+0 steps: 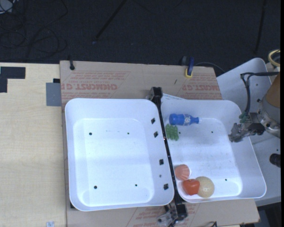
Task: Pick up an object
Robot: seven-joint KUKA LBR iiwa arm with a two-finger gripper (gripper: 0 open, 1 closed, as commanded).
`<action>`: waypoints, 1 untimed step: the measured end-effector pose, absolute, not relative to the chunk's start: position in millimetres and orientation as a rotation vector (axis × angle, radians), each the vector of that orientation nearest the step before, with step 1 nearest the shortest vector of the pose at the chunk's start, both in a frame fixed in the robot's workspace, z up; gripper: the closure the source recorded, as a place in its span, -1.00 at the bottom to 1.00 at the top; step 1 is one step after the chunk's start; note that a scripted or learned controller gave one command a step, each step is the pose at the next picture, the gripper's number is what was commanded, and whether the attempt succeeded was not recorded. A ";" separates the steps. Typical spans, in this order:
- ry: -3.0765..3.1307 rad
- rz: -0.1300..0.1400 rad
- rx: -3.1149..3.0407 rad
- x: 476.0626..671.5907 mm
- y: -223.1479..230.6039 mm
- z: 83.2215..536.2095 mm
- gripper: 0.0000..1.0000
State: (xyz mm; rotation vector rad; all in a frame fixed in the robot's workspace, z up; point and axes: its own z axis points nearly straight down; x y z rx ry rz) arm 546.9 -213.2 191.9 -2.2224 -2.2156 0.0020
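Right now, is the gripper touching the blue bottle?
Apart. The camera view shows the gripper at the right bin's right wall, with bare white floor between it and the blue bottle.

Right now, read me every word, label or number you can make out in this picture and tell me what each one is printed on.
"CHEMCAST GP": red print, upside down and mirrored, on the brown cardboard sheet under the bins, at its far left.
The same red print repeats at the sheet's far right; partly cut off, too blurred to confirm.
More red print on the sheet's near edge: too cut off to read.
Blue bottle: any label too small to read.
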 end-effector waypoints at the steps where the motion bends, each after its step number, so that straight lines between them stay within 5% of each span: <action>1: -2.222 0.004 -2.214 568.1 -212.0 129.4 1.00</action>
